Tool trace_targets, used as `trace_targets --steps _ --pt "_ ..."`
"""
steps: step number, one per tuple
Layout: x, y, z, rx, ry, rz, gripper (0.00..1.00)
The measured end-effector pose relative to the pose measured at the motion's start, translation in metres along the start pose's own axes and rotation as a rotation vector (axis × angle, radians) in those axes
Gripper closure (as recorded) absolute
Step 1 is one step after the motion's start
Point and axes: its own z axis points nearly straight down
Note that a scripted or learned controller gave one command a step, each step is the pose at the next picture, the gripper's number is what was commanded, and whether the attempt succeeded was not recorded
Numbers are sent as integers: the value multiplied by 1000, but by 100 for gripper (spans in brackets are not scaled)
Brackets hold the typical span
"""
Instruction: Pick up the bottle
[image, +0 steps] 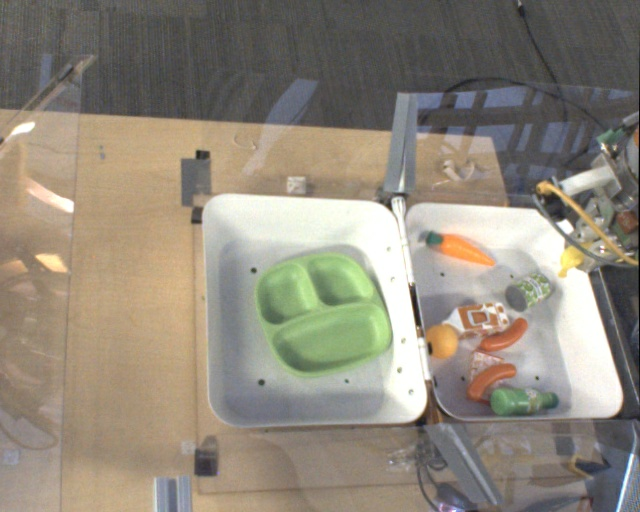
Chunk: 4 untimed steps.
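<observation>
Claw state unreadable at right bin's far edge; bottle near front rim.

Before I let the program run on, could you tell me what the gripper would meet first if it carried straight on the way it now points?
The gripper sits at the right bin's far right edge; its exact heading is unclear. If it points down and left, it probably meets the bin floor near the can first, not the bottle. Depth is hard to judge.

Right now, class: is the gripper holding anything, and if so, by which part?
It cannot be told. The arm sits at the right edge; the green bottle lies in the right bin, apart from it.
</observation>
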Motion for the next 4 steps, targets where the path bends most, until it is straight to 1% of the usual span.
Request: trace_targets --steps 1,2,3,4 --pt "22 -45 80 3 -5 -3 100" --pt "-19 2 5 0 1 0 100" --pt "-37 -63 79 2 -2 0 100" --pt "-69 -9 -19 -1 2 -14 100"
